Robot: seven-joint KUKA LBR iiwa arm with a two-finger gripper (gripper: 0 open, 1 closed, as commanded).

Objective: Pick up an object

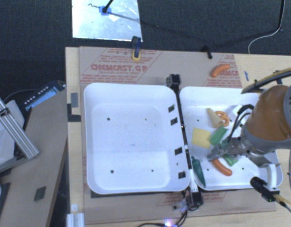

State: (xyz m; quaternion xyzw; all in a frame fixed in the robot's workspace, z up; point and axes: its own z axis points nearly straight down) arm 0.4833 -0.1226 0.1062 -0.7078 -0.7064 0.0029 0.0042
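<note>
While the pincer (pixel 220 152) hung low in the right bin (pixel 259 98), its state impossible to tell, the sausage (pixel 222 167) lay just beside it, seemingly light, smooth and slippery, best gripped across its middle.

Bins (pixel 131 98) smooth glossy white plastic; bench board (pixel 119 66) matt cardboard-like; floor (pixel 32 22) rough dark carpet.

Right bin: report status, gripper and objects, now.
Gripper low in right bin, over orange sausage. Nothing visibly held. Green block and yellow block close alongside.
</note>
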